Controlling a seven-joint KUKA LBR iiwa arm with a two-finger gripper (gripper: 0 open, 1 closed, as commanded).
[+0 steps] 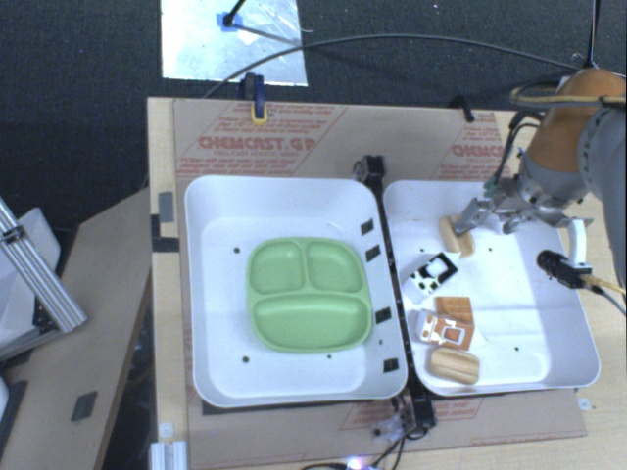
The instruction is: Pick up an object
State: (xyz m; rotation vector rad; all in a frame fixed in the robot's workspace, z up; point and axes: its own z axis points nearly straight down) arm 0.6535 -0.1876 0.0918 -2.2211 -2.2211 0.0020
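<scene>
My gripper [490, 221] hangs over the back of the right bin [568, 360], on the grey arm [563, 145] that comes in from the right. Its two grey fingers stand open, with nothing between them. A tan block [457, 236] lies just beside the left finger. Nearer the front lie a black and white item [432, 272], an orange waffle-patterned pack [451, 323] and a tan bread roll [454, 365]. They sit along the bin's left side.
The left bin [220, 233] holds a green divided plate [310, 295]. A black piece on a cable [560, 266] hangs over the right bin's right side. The bare white floor of the right bin lies between the objects and its right wall.
</scene>
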